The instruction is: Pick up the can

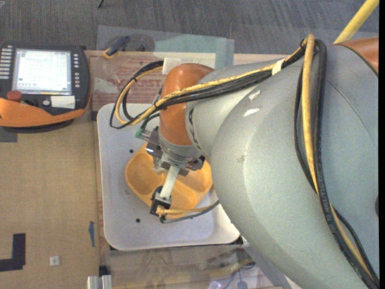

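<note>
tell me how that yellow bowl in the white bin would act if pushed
The yellow bowl looks thin-walled and hollow, so it is probably light. Its smooth-looking surface would likely slide easily on the white bin. Wide and shallow, it should resist tipping, though a rim push might rock it.

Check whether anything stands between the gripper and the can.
The gripper hangs over a yellow bowl in the white bin. The grey arm covers much of the bins, so where the can lies, and what blocks it, cannot be told.
</note>
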Controlling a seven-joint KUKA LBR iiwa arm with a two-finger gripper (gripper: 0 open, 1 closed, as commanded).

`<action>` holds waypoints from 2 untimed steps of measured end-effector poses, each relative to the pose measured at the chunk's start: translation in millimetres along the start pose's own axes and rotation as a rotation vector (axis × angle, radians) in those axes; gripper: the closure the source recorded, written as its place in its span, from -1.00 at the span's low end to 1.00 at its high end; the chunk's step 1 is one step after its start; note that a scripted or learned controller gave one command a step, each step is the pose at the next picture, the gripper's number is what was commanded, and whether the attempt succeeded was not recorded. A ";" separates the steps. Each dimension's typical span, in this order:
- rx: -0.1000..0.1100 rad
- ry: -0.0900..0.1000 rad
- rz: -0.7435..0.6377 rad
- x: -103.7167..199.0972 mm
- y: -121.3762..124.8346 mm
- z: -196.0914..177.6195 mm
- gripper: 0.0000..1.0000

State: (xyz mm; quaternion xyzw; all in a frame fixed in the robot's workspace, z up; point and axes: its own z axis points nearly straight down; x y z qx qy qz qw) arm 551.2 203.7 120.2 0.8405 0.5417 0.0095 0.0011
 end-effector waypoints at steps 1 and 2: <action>0.011 -0.018 0.321 4.1 -39.9 -94.4 1.00; 0.007 -0.018 0.684 19.2 -9.7 -130.3 1.00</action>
